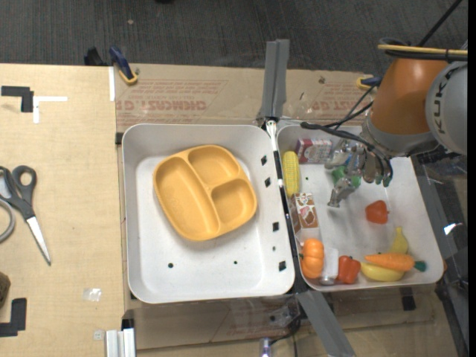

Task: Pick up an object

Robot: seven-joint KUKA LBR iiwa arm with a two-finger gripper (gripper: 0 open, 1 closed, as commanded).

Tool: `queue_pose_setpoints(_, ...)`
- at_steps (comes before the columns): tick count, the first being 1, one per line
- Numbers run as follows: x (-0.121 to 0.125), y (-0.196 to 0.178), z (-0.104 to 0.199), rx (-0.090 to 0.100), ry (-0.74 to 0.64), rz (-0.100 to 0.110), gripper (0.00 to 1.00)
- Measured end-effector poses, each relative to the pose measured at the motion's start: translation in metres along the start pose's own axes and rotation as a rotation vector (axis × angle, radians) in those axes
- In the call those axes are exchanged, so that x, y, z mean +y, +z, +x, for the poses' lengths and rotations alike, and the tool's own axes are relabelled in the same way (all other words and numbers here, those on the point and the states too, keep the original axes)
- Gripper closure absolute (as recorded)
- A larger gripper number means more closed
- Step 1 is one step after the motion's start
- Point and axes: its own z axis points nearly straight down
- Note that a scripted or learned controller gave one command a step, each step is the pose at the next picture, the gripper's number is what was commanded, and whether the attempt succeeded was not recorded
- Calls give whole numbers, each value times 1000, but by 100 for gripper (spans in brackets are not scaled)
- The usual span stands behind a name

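Note:
The right bin (424, 199) holds several toy foods: a yellow corn cob (291, 171), a red pepper (377, 212), an orange pumpkin (313, 253), a carrot (393, 260) over a banana (378, 273), a brown packet (305, 213) and a white and pink packet (316, 151). My gripper (343, 188) hangs over the upper middle of this bin, left of the red pepper. A small green thing (343, 174) shows right against the gripper; I cannot tell whether it is held or lies in the bin beneath.
The left bin (141, 266) carries a yellow divided plate (206, 192). A grey divider (275, 88) runs between the bins. Scissors (26, 207) lie on the bench at the far left. The arm's orange band (405, 91) sits over the right bin's upper right corner.

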Motion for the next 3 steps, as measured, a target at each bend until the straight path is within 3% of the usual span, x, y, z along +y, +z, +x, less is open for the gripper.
queue_pose_setpoints(1,39,-1,3,0,215,3,0)
queue_pose_setpoints(2,1,0,18,2,187,1,0)
queue_pose_setpoints(3,-79,-56,23,0,278,2,0)
